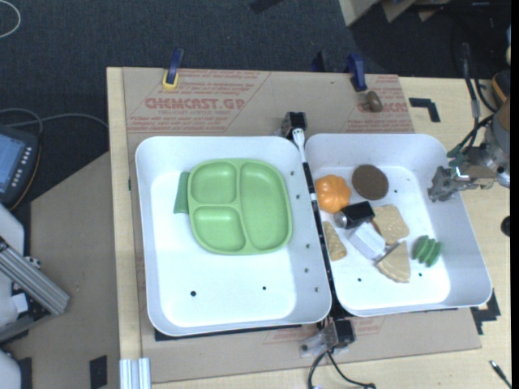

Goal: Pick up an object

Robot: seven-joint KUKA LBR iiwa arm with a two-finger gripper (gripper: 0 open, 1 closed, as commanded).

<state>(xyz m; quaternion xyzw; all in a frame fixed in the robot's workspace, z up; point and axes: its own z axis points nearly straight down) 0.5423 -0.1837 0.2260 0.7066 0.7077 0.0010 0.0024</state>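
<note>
I see my gripper (442, 186) at the right bin's (462, 241) right rim, up near the far corner; I can't tell if the fingers are spread or pressed together, too small and blurred. Nothing visible between them. Open white floor lies between the gripper and the clutter, which sits well apart toward the bin's left and middle.

Count in the right bin:
- one orange ball (332, 193) by the left wall
- one brown disc (371, 181) just beside it
- one black-and-white block (362, 224)
- three tan bread-like pieces (392, 223)
- one green piece (426, 250) near the right side

Left bin (162, 258): one green divided plate (239, 205), three compartments, set toward the far half, bare floor along the near edge. Two clamps (171, 70) on the bench's (243, 96) far edge.
</note>
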